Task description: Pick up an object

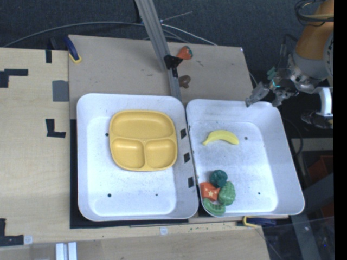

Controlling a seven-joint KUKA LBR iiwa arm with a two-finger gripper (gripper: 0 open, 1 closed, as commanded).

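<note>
Plainly the risk is a miss: the arm's jaws (pixel 265 93) hover over the right white bin's (pixel 282 161) far rim, well apart from the small curved yellow banana (pixel 221 138); whether they stand wide or narrow I cannot tell. Nearer, a green, teal and red toy cluster (pixel 218 191) crowds the near-left corner against the wall, an awkward grasp, while the yellow divided plastic plate (pixel 143 140) lies in the left bin.

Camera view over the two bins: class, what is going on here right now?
A grey arm with an orange band reaches in from the right; its hand hovers at the far right corner of the right bin, holding nothing visible. In that bin lie a toy banana and a cluster of green and red toy pieces. The left bin holds a yellow divided plate.
</note>
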